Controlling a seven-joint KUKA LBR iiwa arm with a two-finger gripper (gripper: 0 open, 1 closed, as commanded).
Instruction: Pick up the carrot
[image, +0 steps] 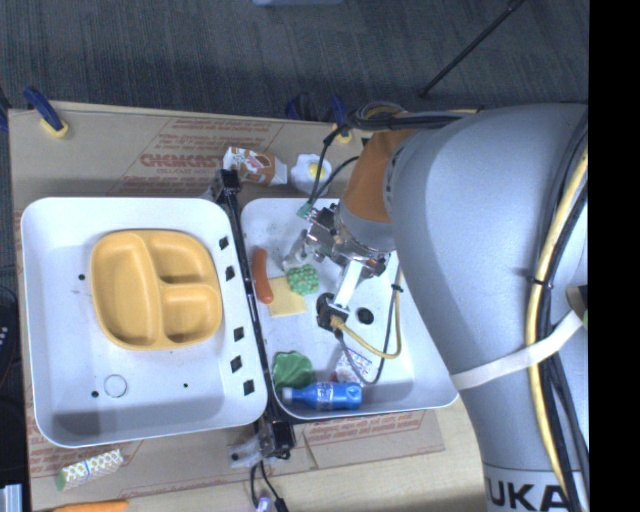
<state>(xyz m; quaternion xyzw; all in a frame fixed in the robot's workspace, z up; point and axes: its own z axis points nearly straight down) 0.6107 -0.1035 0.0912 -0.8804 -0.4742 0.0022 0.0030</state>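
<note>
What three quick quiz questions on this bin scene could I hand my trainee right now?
1. True or false: the carrot lies in the right bin.
2. Which bin holds the yellow divided tray: A left, B right?
3. Fill in: the blue bottle lies beside a ____ item at the right bin's near edge.

Key: 1 true; 2 A; 3 green.

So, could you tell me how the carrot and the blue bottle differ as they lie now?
The carrot is orange and lies lengthwise beside the right bin's left wall; the bottle is blue and lies crosswise along its near wall. The carrot looks slimmer than the bottle. Both lie flat in the right bin.
</note>
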